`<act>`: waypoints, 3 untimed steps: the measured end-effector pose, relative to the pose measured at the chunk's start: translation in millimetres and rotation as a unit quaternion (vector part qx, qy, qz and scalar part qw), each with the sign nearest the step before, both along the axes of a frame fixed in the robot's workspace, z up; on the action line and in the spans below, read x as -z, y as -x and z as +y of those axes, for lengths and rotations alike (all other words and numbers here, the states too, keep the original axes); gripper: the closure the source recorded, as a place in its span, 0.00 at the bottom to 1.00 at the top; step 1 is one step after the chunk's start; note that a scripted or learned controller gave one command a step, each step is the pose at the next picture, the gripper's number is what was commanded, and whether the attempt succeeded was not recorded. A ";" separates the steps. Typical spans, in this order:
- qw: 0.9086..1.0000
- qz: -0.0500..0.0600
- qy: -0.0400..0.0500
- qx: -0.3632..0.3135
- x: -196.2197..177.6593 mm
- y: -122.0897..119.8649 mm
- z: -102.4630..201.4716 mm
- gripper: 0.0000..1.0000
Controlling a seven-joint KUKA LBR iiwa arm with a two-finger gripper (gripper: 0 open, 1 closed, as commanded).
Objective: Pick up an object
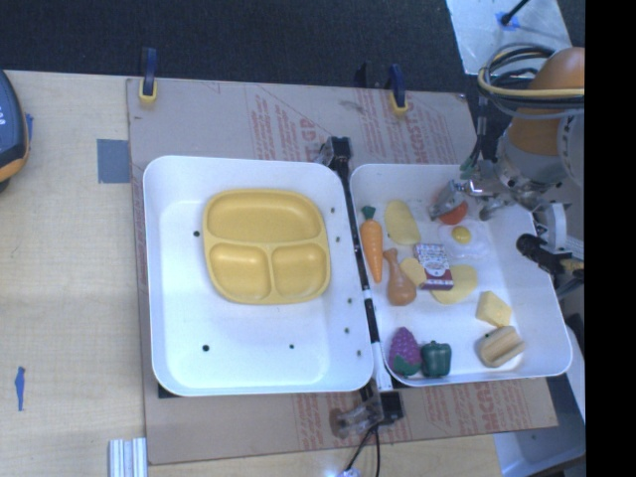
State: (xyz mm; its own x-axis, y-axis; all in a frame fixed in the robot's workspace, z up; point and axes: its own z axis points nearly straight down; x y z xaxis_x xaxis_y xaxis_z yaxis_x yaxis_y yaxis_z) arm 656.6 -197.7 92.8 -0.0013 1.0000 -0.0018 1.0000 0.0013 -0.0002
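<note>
Over the far part of the right bin (pixel 556 356), the gripper (pixel 467 195) hangs low from the grey arm (pixel 537 127) with the orange band. Its metal tips are just above a small red and orange toy piece (pixel 453 212), very near it, but I cannot tell whether they touch it, nor how wide the tips stand, because they are small and blurred.

Just beside that piece lies a small yellow round thing (pixel 461 234). To its left lies a pale yellow piece (pixel 401 222), and further left a toy carrot (pixel 371 247) lies along the bin's left wall. Near the middle there are a brown drumstick-shaped toy (pixel 398 279), a small packet with a red and white label (pixel 433 264) and a yellow flat piece (pixel 458 286) partly under it. In the near part of the bin are a purple bunch of grapes (pixel 403 349), a green pepper (pixel 435 358), a yellow wedge (pixel 494 309) and a tan bread-like piece (pixel 500 346).

Next to it, the left bin (pixel 174 361) holds a yellow tray (pixel 266 243) with three compartments. Both bins stand on brown cardboard (pixel 248 117), fixed with clamps (pixel 148 76) at the far edge.
</note>
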 end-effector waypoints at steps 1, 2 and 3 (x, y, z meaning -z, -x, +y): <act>1.000 0.003 -0.001 -0.003 0.8 0.3 40.6 0.00; 1.000 0.000 0.000 0.000 0.2 0.3 15.7 0.00; 1.000 0.003 -0.001 -0.004 0.8 0.4 63.2 0.00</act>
State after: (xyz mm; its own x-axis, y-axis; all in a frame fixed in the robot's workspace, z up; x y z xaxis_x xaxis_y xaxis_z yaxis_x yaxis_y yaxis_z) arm 656.2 -134.6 92.0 -0.0086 1.0000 0.0002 0.9999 0.0086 -0.0062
